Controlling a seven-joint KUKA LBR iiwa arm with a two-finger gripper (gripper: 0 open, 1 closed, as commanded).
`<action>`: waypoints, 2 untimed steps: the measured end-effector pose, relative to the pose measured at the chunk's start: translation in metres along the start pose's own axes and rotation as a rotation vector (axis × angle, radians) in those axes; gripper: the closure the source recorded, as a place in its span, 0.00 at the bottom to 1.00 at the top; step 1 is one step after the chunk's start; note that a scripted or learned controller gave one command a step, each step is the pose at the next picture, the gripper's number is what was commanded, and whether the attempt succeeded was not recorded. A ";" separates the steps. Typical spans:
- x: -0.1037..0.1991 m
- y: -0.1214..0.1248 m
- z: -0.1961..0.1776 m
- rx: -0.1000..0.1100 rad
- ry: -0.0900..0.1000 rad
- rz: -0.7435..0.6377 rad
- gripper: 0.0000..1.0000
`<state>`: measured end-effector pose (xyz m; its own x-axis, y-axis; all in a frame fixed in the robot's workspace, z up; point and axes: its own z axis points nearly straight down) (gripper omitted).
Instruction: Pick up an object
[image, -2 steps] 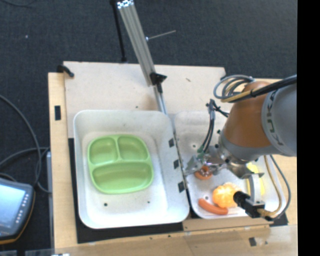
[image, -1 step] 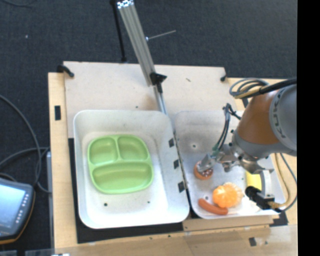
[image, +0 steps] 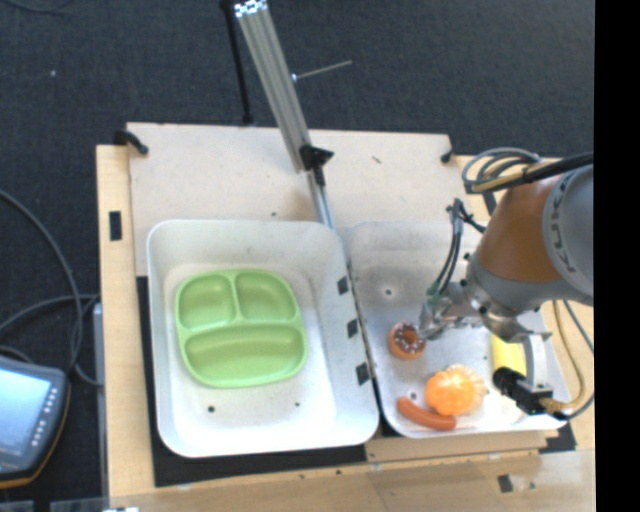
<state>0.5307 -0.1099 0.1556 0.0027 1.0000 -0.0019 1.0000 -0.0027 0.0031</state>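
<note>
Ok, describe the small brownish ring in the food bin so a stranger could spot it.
Take the white bin on the view's right. Near its middle, just left of the gripper, lies a small ring. It is dark reddish-brown, unlike the bigger orange fruit and the long red sausage nearer the front.

**Right bin crowded at its near end, open at the far end**

The far half of the right bin (image: 395, 255) is bare floor. Its near end is crowded: a brown ring-shaped toy (image: 405, 341), an orange (image: 454, 392) and a red sausage (image: 427, 414) lie close together, with the arm (image: 530, 250) and its hand (image: 435, 320) over them. In the left bin (image: 165, 400), a green divided plate (image: 240, 328) takes up the middle, leaving bare strips around it. A slanted metal pole (image: 280, 85) stands at the far edge between the bins.
</note>
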 end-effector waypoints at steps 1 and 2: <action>0.060 -0.020 -0.048 -0.001 0.004 -0.010 1.00; 0.133 -0.041 -0.046 0.003 0.004 -0.008 1.00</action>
<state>0.4902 0.0234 0.2008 -0.0055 1.0000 0.0024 1.0000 0.0055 0.0006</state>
